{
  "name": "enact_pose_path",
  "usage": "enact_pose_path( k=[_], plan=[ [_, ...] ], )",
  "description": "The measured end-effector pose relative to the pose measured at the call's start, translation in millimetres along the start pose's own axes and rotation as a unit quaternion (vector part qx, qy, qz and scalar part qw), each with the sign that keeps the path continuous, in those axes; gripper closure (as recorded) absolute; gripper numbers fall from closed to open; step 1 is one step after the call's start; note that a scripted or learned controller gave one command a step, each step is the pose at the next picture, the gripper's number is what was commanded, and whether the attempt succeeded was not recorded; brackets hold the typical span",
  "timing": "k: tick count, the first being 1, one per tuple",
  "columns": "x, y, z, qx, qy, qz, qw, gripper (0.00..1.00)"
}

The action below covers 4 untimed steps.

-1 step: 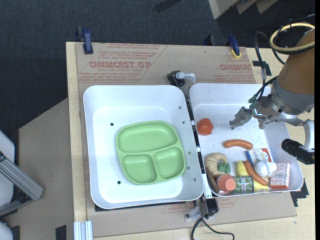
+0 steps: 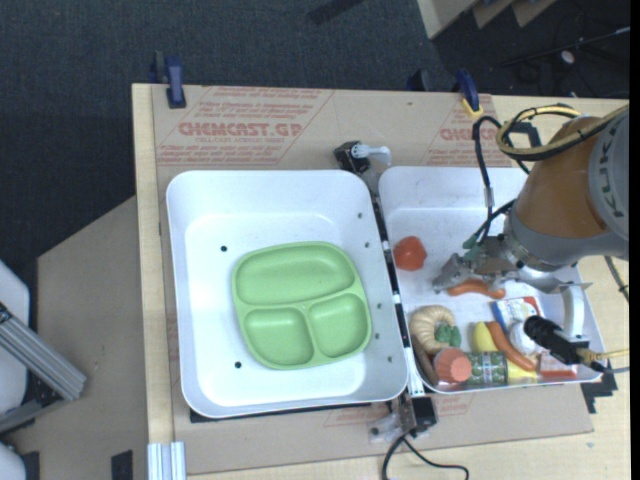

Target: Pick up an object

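In the right bin (image 2: 440,193) my gripper (image 2: 458,271) hangs low near the middle, reaching in from the right. Just under and to the right of it lies a thin orange carrot (image 2: 478,290). A red tomato-like ball (image 2: 409,254) rests to its left, near the bin's left wall and apart from the gripper. Nothing shows as held.
The right bin's front holds a tan pastry (image 2: 431,325), a red round piece (image 2: 453,366), a green can (image 2: 488,369), a yellow piece (image 2: 485,337) and a white-and-blue packet (image 2: 514,313). A green divided plate (image 2: 300,301) lies in the left bin (image 2: 200,268).
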<state>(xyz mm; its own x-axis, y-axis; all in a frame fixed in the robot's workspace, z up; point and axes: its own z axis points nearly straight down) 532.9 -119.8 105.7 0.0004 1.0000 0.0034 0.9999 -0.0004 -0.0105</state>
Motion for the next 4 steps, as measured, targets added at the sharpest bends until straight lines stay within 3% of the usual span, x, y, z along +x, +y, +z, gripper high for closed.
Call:
enact_pose_path(
  k=[1, 2, 3, 4],
  plan=[
    [7, 16, 18, -0.011, -0.004, 0.000, 0.9999, 0.00],
    [-48, -30, 21, -0.003, -0.002, 0.003, 1.0000, 0.00],
    [-44, -28, 11, -0.006, -0.002, 0.001, 1.0000, 1.00],
    [-44, -28, 12, -0.006, -0.002, 0.001, 1.0000, 0.00]
  ],
)
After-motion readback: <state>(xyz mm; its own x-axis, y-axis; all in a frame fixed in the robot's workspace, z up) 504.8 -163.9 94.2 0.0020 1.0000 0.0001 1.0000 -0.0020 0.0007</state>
